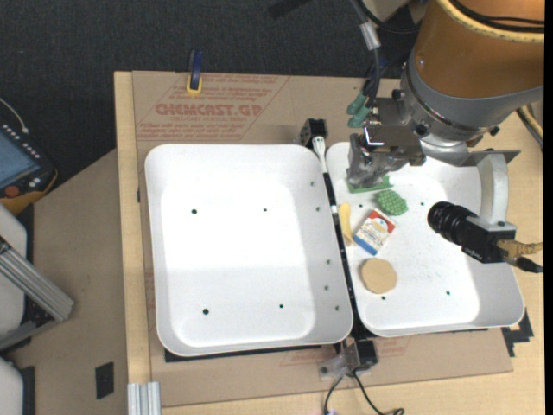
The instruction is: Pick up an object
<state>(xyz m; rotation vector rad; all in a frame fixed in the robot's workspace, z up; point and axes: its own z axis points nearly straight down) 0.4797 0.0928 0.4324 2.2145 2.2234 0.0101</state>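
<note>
In the right bin (484, 309) lie a green knobbly object (393, 201), a small red, white and blue packet (374, 232), a yellow strip (346, 220) against the left wall, and a tan round disc (378, 277). My gripper (370, 175) hangs low over the bin's far left corner, just up and left of the green object. A flat green piece (377, 181) lies under its tips. The fingers' ends blend with that piece.
The left bin (164, 232) sits beside it. A black cylindrical device (462, 226) on a grey bracket juts over the right bin's right side. The arm's orange and grey body (471, 50) covers the bin's far right corner. Black clips (313, 133) sit at the bins' seam.
</note>
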